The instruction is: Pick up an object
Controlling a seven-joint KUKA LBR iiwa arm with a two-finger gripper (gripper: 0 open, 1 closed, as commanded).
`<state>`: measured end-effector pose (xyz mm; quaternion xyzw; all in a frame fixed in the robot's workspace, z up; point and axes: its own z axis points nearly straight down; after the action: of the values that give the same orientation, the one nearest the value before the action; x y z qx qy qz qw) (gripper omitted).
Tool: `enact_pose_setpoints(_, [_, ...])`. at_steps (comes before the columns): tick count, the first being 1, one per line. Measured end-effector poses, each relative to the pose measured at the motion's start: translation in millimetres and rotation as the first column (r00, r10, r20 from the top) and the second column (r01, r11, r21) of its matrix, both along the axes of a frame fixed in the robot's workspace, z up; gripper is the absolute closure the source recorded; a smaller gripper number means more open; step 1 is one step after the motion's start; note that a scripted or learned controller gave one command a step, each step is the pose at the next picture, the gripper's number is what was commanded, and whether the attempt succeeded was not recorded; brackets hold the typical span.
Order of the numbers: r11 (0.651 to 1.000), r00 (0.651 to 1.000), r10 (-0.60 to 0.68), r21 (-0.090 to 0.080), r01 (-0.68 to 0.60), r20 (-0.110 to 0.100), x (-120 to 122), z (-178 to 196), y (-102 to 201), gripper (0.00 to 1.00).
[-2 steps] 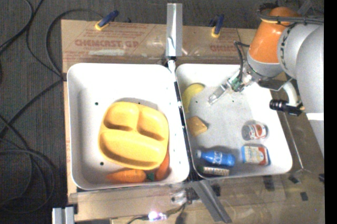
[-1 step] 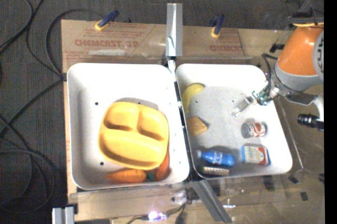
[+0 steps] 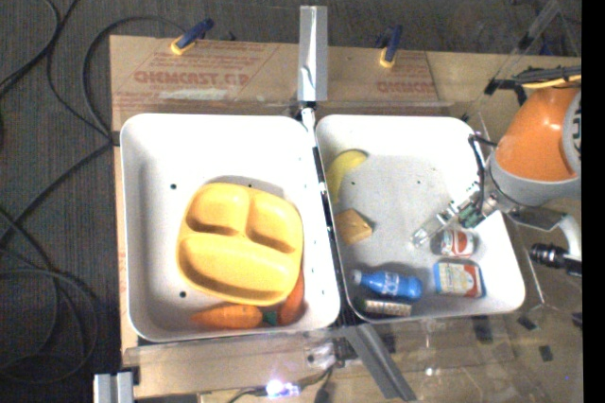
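Reaching in from the right, the arm [image 3: 534,150] slants down into the right bin [image 3: 397,131], its gripper [image 3: 444,223] just above a red-and-white can [image 3: 458,243]; finger state unclear.

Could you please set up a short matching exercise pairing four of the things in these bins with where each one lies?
Things:
1. yellow tray
2. carrot
3. blue bottle
4. lemon

Places:
A. far left corner of the right bin
B. middle of the left bin
C. near edge of the right bin
D. near edge of the left bin

Pairs: 1-B, 2-D, 3-C, 4-A
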<state>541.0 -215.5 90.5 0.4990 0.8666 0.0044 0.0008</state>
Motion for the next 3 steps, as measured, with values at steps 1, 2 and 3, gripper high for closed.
enact_pose_setpoints(1, [0.998, 0.998, -0.057, -0.007, 0.057, -0.004, 54, 13, 1, 0.00])
enact_pose_setpoints(2, [1.000, 1.000, -0.020, -0.001, 0.020, -0.004, 79, 0, 1, 0.00])
enact_pose_setpoints(3, [0.985, 0.985, 0.171, -0.009, -0.171, -0.007, 34, 21, 7, 0.00])
